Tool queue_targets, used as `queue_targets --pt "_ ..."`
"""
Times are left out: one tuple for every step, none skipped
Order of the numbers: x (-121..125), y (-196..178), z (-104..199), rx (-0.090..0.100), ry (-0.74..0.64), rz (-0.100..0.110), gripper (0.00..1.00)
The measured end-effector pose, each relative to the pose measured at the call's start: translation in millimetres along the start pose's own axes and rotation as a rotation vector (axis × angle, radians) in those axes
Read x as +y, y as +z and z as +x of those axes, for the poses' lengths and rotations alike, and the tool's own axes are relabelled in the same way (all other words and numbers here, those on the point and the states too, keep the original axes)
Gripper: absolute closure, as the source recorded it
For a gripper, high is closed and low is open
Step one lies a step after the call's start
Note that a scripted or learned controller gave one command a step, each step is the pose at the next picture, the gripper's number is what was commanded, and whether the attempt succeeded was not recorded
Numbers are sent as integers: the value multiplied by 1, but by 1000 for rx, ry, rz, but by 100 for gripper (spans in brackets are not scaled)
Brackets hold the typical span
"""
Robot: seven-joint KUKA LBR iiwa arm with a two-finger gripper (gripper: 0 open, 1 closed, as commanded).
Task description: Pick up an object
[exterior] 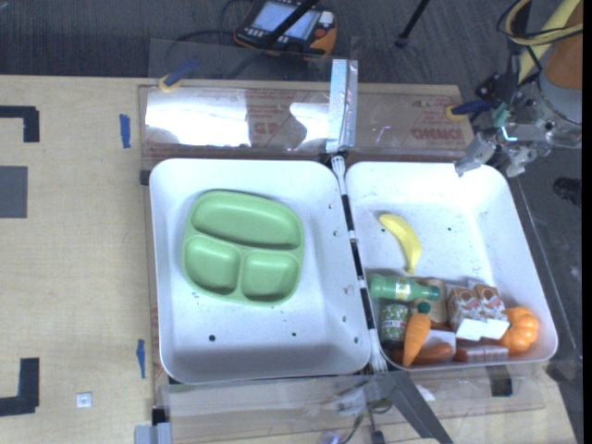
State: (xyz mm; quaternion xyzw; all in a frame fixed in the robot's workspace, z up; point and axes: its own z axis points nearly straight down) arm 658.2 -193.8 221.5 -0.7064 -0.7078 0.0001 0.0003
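Observation:
The right bin (462,202) holds a yellow banana (402,237) near its middle. Along its near edge lie a green bottle (402,290), a carrot (417,335), a brown and white box (476,309), a red item (462,351) and an orange fruit (521,329). My gripper (495,148) hangs over the bin's far right corner, well away from all of these objects. Nothing shows between its fingers.
The left bin (176,331) holds a green divided tray (243,246). A clear plastic wall (342,109) rises behind the bins. A handheld controller (282,24) lies on the floor beyond. Cables hang at the top right.

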Motion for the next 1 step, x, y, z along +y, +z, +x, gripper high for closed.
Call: queue_targets --pt "9 77 57 0 -179 -1 0"
